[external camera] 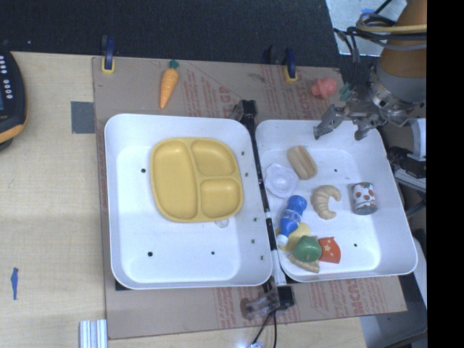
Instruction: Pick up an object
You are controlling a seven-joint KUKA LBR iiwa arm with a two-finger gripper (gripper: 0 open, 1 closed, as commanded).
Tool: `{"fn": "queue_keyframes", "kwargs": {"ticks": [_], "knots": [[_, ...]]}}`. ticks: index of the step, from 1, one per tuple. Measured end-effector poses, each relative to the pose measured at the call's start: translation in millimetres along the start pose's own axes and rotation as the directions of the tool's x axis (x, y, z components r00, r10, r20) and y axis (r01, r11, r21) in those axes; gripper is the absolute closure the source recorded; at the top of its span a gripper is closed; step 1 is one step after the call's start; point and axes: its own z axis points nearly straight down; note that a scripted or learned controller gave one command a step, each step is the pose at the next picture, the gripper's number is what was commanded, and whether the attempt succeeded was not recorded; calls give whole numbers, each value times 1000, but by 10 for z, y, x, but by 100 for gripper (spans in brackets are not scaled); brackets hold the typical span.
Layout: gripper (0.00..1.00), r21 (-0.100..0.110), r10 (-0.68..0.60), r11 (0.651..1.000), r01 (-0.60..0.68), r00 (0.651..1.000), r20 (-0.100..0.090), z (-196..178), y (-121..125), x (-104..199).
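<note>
End effector (pixel 344 127) spread open, empty — bread roll (pixel 301 162) just below-left looks light, stiff, grippy — pinch across its narrow middle.

I see the divided plate (pixel 196 178) in the left bin (pixel 127 263); croissant (pixel 327 201), can (pixel 364 198) and bottle (pixel 291 215) in the right bin (pixel 395 245).
</note>
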Motion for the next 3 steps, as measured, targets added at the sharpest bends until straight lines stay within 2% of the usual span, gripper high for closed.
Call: {"fn": "queue_keyframes", "kwargs": {"ticks": [1, 2, 3], "knots": [[0, 8, -4, 1000, 4, 1000, -1, 1052, 169, 120], [0, 4, -3, 1000, 3, 1000, 0, 1370, 181, 301], [0, -3, 5, 1000, -5, 1000, 3, 1202, 186, -217]]}}
